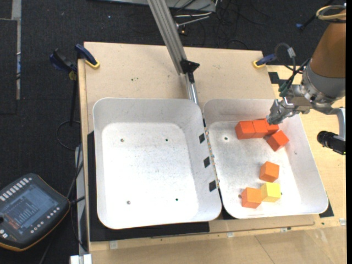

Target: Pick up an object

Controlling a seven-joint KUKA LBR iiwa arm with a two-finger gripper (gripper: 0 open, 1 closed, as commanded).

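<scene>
My claw point(276, 116) was lowered over the orange blocks point(253, 129) at the rear of the right bin point(308, 172); whether it was open or closed, I could not tell. No block was lifted: grasp and lift remained.

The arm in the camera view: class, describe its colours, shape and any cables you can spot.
The arm is rounded, with a broad orange band above a grey wrist section. Dark cables loop along its left side. The gripper is small, metallic grey and boxy.
</scene>
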